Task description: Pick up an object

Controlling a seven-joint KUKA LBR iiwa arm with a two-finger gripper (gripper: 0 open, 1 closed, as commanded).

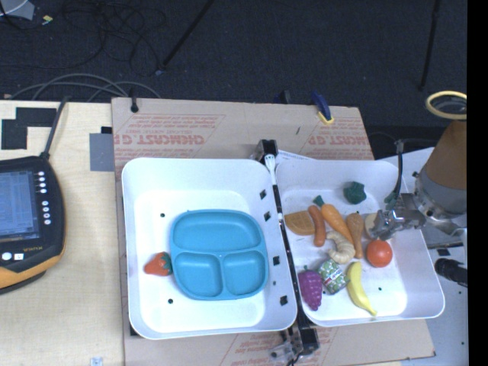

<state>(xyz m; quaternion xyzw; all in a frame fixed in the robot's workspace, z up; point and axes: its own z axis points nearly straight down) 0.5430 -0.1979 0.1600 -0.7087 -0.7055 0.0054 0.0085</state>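
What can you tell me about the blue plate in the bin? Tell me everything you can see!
The blue plate looks like smooth light-blue plastic with rounded corners. It has three sections: one wide one across the top and two smaller ones below. It lies flat, right side up, on the floor of the left bin, roughly in the middle. Nothing sits in its sections. A toy strawberry lies just beside its left edge, close enough that I cannot tell whether they touch.

A robotics lab: teach pendant (27, 218), loose floor cables (91, 82), cardboard-lined bench (229, 132) with toy food.
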